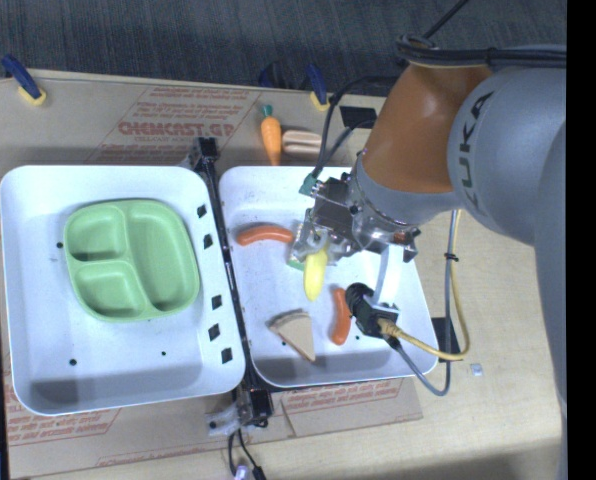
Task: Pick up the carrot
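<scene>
The carrot, orange with a green top, lies on the cardboard just behind the right bin, outside its far rim. My gripper hangs over the middle of the right bin, well in front of the carrot and slightly to its right. Right under the gripper is a yellow piece with a green end; whether the gripper touches it cannot be told. The arm's wrist hides the bin's far right part.
The right bin also holds an orange-red sausage, a small orange stick and a bread wedge. A tan roll lies beside the carrot. The left bin holds a green divided plate.
</scene>
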Controlling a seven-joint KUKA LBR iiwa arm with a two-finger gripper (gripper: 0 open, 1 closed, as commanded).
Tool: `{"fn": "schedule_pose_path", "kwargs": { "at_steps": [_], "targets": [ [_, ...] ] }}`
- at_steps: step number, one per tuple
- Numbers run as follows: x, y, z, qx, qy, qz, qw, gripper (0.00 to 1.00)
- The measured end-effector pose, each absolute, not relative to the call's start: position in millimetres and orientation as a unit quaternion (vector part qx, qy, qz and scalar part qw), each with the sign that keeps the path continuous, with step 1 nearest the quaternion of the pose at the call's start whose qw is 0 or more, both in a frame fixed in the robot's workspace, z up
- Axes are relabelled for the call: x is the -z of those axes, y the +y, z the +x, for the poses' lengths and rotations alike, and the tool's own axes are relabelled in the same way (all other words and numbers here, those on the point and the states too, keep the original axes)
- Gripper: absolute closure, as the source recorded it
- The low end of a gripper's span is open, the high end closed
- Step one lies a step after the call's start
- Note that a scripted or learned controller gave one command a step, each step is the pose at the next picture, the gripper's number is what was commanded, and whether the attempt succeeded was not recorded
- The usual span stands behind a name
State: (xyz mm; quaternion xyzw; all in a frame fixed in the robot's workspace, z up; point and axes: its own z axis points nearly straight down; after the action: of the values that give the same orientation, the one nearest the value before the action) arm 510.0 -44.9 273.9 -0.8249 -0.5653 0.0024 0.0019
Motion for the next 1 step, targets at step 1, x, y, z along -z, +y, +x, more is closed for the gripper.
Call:
{"fn": "schedule_pose_path", "kwargs": {
  "at_steps": [1],
  "targets": [
    [-273.9, -44.7, 510.1, -0.0021, -0.565, -0.825, 0.002, 0.0]
  ]
}}
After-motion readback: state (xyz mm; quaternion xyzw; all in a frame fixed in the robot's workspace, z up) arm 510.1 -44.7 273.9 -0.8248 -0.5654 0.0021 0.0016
